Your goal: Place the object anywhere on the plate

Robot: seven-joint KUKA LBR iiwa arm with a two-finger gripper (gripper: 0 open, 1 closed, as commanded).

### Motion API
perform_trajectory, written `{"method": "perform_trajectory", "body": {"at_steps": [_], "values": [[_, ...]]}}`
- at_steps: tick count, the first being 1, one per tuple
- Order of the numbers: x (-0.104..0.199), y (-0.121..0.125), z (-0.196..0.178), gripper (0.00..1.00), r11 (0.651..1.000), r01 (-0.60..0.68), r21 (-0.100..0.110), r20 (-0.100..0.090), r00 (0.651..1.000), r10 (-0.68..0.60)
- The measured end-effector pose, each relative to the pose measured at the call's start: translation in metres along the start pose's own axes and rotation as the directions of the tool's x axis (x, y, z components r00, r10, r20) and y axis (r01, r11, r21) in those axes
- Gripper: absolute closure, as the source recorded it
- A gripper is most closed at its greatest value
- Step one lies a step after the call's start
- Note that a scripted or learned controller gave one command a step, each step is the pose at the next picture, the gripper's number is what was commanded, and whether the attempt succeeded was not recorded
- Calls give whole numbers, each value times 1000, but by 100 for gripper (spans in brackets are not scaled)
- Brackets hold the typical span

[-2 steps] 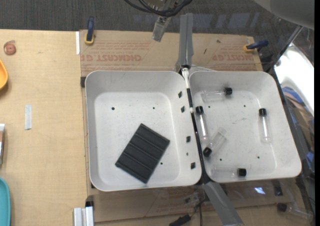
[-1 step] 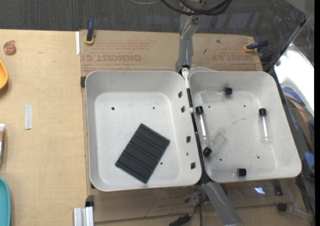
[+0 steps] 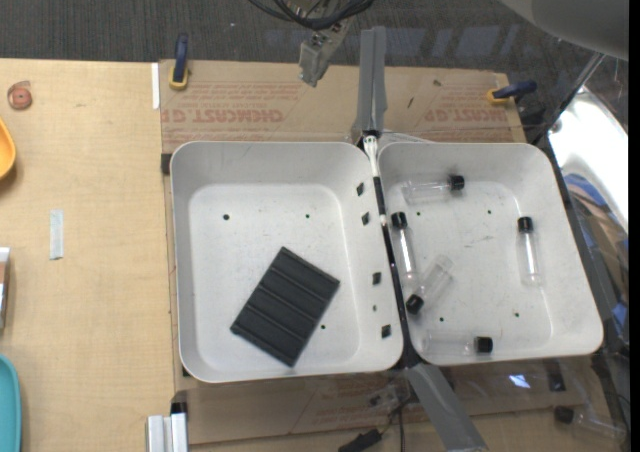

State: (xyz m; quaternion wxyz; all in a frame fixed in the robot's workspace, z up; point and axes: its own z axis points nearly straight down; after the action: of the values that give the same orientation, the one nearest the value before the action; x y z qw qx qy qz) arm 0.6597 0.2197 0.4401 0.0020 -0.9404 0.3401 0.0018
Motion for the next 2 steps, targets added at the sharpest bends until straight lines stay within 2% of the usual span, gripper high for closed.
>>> {"method": "perform_trajectory", "body": {"at_steps": [1, 2], "values": [[2, 0, -8, 100, 1000, -8, 3, 5, 1000, 8], [-6, -7, 0, 100, 883, 470, -1, 1, 883, -470]]}}
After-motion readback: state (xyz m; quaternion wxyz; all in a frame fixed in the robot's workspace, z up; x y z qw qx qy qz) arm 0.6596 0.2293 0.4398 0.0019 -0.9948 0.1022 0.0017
